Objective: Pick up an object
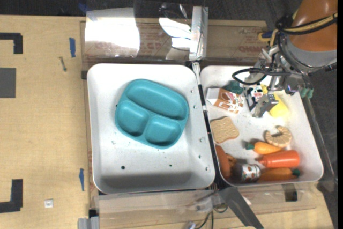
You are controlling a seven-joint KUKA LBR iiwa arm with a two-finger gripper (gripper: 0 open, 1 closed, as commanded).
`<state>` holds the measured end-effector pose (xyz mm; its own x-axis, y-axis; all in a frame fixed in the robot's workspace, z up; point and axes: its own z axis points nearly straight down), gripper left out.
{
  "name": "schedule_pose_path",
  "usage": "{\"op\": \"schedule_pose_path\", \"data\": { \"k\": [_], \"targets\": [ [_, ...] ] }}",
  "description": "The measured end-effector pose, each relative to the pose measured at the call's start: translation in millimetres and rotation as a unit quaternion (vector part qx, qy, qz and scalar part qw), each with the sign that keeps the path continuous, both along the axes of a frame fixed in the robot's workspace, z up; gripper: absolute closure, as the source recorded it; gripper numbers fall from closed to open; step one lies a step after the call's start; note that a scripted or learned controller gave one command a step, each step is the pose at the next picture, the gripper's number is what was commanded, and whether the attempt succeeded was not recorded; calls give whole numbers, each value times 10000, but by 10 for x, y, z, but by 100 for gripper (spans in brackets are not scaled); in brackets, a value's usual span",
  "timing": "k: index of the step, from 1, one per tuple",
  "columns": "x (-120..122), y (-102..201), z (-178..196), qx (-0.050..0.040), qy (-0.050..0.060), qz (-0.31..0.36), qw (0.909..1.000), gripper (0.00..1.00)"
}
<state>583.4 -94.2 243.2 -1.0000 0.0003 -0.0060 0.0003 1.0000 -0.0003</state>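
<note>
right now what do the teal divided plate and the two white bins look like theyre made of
The teal divided plate looks like moulded plastic with a matte to satin finish: one even colour, rounded compartment edges, only soft highlights. The left bin and right bin look like smooth white plastic or enamelled metal; rolled rims and faint sheen leave that open. Dark specks dot the left bin's floor.

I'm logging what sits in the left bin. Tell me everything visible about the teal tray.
The teal tray is a rounded, smooth, plastic-looking dish with three compartments: one long one across its upper side and two smaller ones below. All three look bare. It lies flat, open side up, turned slightly askew, near the middle of the left bin, resting on the bin floor. Nothing else touches it.
</note>
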Motion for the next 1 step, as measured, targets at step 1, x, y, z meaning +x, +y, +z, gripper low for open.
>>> {"op": "schedule_pose_path", "data": {
  "k": [1],
  "targets": [
    [-290, -551, -1408, 12, 49, 913, 9958, 0]
  ]
}}
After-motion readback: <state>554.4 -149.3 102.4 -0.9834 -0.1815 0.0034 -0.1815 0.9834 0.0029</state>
